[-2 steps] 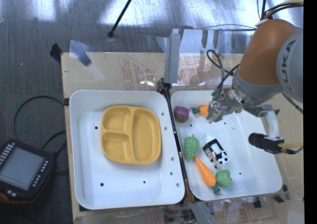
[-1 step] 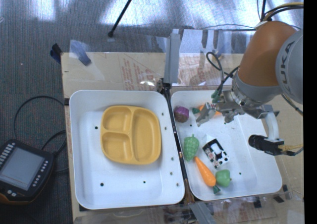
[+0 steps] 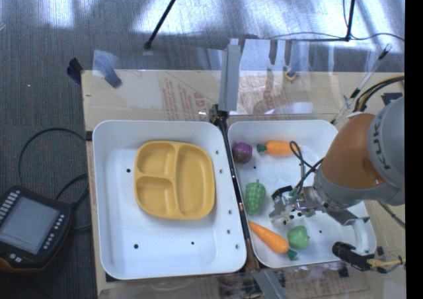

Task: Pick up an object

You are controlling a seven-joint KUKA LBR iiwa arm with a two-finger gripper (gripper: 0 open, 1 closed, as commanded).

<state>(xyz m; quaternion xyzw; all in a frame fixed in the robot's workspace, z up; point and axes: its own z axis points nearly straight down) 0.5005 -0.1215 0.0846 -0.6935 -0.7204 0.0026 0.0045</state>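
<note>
The right bin (image 3: 310, 131) holds several toy foods: a purple onion-like piece (image 3: 242, 152) at the back left, an orange carrot (image 3: 279, 148) beside it, a green leafy piece (image 3: 254, 196) by the left wall, a second carrot (image 3: 269, 237) near the front, and a green pepper (image 3: 299, 237) next to that carrot. My gripper (image 3: 285, 206) hangs over the bin's middle, between the leafy piece and the pepper, just above the pepper. Nothing shows between its fingers.
The left bin (image 3: 112, 238) carries a yellow divided tray (image 3: 175, 179). A divider wall (image 3: 236, 192) separates the two bins. A teach pendant (image 3: 30, 225) lies on the floor at far left. A tripod leg (image 3: 168, 8) and cables stand behind the bench.
</note>
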